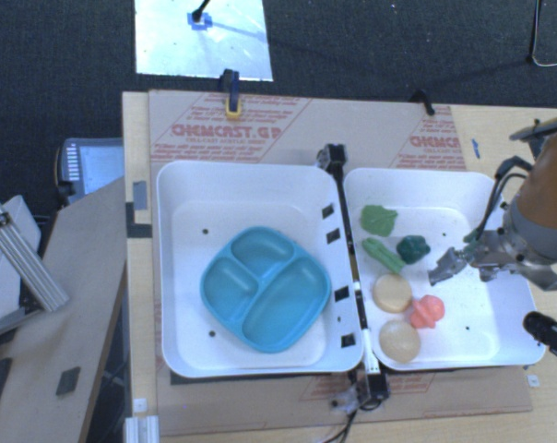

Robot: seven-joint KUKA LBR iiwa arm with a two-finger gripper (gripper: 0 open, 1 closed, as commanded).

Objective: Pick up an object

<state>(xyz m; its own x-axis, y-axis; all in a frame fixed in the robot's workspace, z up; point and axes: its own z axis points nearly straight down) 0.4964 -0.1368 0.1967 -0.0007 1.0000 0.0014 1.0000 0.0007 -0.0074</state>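
Arm (544, 206) cut off by right edge, only wrist section and orange band in frame. Gripper (442, 270) small and blurry over right bin (463, 353); finger state unreadable. Right bin far wall partly hidden behind arm. Black part (548, 332) at right edge cropped, can't identify. Grey device (85, 166) at left partly covered by bench board (85, 275). Metal rail (16, 247) runs off left edge. Cable loop (548, 26) top right clipped by edge
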